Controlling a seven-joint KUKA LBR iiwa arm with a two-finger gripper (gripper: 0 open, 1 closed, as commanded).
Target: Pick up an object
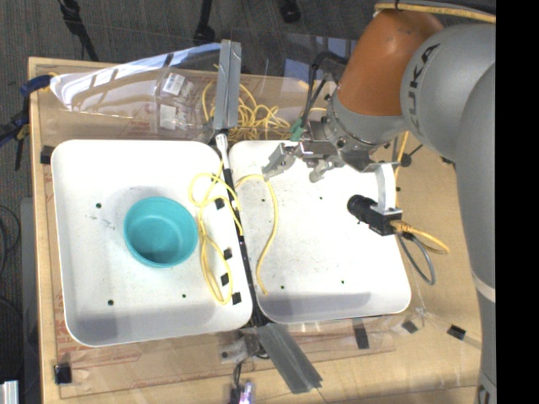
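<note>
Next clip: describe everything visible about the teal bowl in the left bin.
The round teal bowl looks like smooth plastic, one plain colour inside and out. It stands upright, mouth up, nothing inside it. It rests on the floor of the left white bin, roughly central, slightly toward the divider. A loop of yellow cord lies close beside its right rim; whether they touch cannot be told. The gripper is over the other bin, well away from it.

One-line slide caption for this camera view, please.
KUKA arm's end effector hovers over the back of the right bin, while a teal bowl sits in the left bin.
</note>
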